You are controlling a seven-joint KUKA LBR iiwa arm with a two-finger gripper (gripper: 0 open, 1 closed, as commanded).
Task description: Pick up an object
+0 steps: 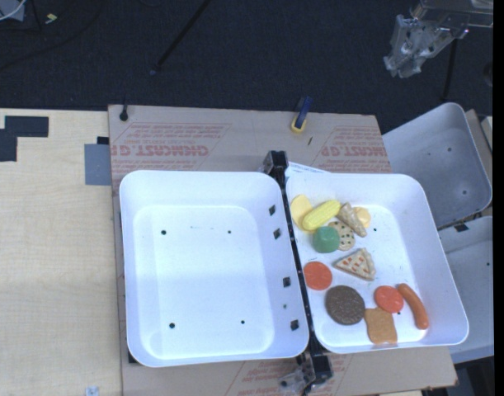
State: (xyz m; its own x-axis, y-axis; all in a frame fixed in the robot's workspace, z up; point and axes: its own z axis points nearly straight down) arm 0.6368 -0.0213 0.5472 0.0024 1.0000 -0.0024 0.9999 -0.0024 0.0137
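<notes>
My gripper hangs high at the upper right, well away from both bins and over the dark floor beyond the bench. From this slant I cannot tell how it is set, and I see nothing in its grasp.

Everything I could pick lies in the right bin. Near its top sit a corn cob and a green ball, touching or nearly so, with a cracker tucked just beside the ball. Below them lie a pizza slice, a red disc, a brown cookie, a tomato, a sausage and an orange slab.

The risks as I judge them:

- The top cluster is crowded (corn, ball and cracker all but piled), so coming down there could push neighbours aside or catch two things at once.
- The ball looks round and smooth, and it may squirt out as I close.
- The flat pieces, the cookie and the red disc, lie low on the floor of the bin, and I may scrape over them without any hold.
- The sausage lies near the right wall, where a finger could strike the rim.

The left bin offers nothing to aim at, so drifting that way wastes the try.
</notes>
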